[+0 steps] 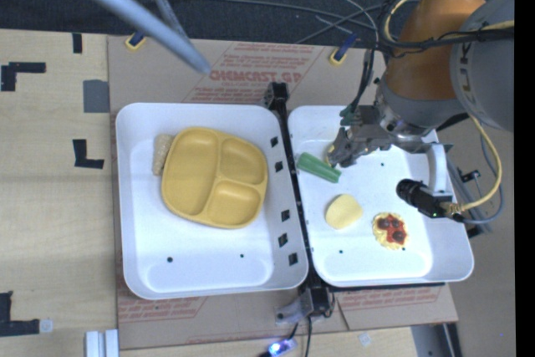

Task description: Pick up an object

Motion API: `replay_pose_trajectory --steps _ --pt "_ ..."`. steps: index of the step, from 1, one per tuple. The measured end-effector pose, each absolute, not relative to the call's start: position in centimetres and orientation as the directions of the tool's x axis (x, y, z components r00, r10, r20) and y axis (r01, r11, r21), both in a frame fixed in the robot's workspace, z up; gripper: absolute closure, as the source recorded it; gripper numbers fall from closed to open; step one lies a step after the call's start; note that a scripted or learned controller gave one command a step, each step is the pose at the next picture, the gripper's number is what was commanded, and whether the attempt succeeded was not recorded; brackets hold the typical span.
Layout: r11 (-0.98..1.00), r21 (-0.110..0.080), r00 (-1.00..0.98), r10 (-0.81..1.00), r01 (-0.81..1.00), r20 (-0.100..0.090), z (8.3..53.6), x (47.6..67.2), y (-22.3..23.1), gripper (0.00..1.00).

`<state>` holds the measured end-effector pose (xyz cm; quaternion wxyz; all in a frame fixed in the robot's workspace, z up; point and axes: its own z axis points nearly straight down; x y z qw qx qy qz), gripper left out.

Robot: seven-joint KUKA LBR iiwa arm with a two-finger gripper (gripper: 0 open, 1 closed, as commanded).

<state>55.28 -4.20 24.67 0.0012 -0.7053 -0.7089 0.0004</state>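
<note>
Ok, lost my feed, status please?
Claw low in right bin, at green piece; grasp unconfirmed. Yellow lump and pizza toy lie apart. Nothing blocking.

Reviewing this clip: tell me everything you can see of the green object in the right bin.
The green object is a small elongated piece, solid green, plastic-looking, perhaps a toy vegetable. It lies flat on the floor of the right bin, near that bin's left wall, angled so its long axis runs from upper left to lower right. The gripper sits right at its upper right end, seemingly touching it; whether it is gripped cannot be told. It lies apart from the pale yellow piece below it.
</note>
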Motion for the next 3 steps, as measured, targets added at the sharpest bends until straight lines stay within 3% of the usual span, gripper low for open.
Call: replay_pose_trajectory --steps 2,3 --pt "0.006 -0.004 -0.006 1.000 1.000 0.001 21.8 51.9 5.2 1.00" --pt "0.006 -0.003 -0.006 1.000 1.000 0.002 23.1 49.5 9.7 1.00"
